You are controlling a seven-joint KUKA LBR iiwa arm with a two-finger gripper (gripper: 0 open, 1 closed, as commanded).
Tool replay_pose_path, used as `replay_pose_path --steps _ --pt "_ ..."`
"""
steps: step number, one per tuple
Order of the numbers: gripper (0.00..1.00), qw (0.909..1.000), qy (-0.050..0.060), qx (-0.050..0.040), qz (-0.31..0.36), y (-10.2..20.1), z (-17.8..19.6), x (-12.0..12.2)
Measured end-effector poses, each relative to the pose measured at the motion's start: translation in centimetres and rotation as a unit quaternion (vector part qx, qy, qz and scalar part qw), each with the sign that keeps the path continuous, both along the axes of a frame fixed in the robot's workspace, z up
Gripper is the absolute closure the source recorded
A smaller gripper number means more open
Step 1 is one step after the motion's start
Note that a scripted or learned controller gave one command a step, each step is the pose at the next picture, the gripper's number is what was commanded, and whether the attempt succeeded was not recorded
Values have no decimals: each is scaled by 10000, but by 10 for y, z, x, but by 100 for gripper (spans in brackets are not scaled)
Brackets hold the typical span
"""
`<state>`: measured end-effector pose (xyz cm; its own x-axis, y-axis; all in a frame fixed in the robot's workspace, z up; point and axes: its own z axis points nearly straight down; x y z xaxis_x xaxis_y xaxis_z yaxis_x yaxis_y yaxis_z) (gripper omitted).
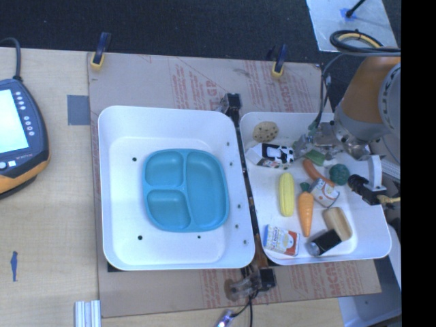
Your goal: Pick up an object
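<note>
1. Dark carpet runs behind the wooden table point(48, 251), where a pale sheet with a blue marker lies at the far right.
2. Brown cardboard point(170, 80) covers the table's middle, printed with faint red lettering too washed out to read, and is held at its far edge by two clamps with yellow jaws.
3. Left white bin point(119, 182) sits on the cardboard and holds a blue divided plate point(185, 189) with three compartments.
4. Right white bin point(371, 240) touches the left one along its side and carries the small objects.
5. Grey arm with its orange band reaches over the right bin's far right corner; its pincer point(320, 142) is low among the objects there, and I cannot tell whether it is apart or together.
6. Teach pendant point(17, 135), orange-rimmed with a lit screen, lies at the table's left edge; its text is too small to read.
7. Objects in the right bin: a corn cob point(287, 193) beside a carrot point(306, 212), a cookie point(266, 130), a black-and-white cow-patterned piece point(277, 154), a green ball point(338, 173), a bread-like block point(337, 222), and a small printed carton point(281, 240) whose label cannot be read.
</note>
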<state>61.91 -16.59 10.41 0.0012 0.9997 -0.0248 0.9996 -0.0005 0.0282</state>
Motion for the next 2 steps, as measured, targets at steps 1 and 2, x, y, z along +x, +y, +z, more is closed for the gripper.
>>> replay_pose_path --steps 1,2 --pt "0 9999 135 70 -1 -8 -11 -1" --pt "0 9998 161 112 29 0 -12 -1"
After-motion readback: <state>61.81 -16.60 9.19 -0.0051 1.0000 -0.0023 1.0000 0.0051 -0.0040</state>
